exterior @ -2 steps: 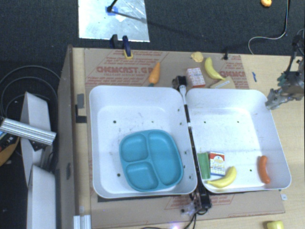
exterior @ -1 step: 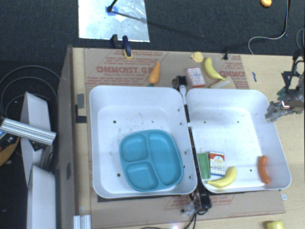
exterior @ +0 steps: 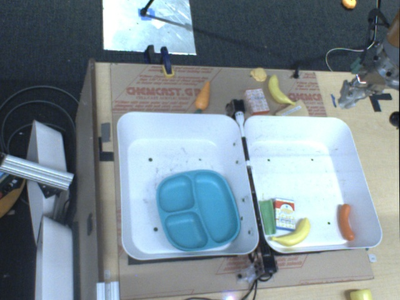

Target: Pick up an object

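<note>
The table (exterior: 156, 86) is a brown board printed with red lettering, and it carries two shallow white plastic bins with rounded corners, set edge to edge. The left bin (exterior: 144, 130) holds a glossy blue plate (exterior: 197, 209) moulded into three compartments, lying toward its near edge. The right bin (exterior: 300, 136) holds four small things along its near edge: a flat green packet (exterior: 267, 216) by the near left corner, a printed red and white box (exterior: 285, 214) just beside it, a curved yellow banana (exterior: 294, 232) touching the box's near end, and a smooth orange sausage (exterior: 345, 222) well apart, by the right wall. The pincer (exterior: 351, 94) hangs beyond the far right corner of the table, outside both bins, a grey metal cluster with cables; whether it is spread or pressed together cannot be told.
</note>
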Available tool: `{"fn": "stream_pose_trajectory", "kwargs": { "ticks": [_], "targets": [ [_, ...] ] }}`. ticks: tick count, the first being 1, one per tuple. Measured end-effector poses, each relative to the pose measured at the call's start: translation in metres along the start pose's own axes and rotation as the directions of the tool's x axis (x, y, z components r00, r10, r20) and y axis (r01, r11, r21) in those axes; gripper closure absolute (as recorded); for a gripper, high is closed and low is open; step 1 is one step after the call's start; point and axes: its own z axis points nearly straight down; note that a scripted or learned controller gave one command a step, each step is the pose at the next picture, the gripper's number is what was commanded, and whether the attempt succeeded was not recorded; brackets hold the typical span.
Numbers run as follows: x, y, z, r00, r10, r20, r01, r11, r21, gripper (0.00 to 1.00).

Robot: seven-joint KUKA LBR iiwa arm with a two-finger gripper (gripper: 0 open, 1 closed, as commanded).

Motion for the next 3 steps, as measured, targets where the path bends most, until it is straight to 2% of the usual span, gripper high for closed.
{"fn": "stream_pose_trajectory", "kwargs": {
  "ticks": [1, 3],
  "targets": [
    [-0.0012, -0.0036, -0.0157, 1.0, 0.003, -0.002, -0.003, 1.0, 0.004, 1.0],
    [-0.0012, -0.0038, -0.0087, 1.0, 0.003, -0.002, -0.003, 1.0, 0.006, 1.0]
  ]
}}
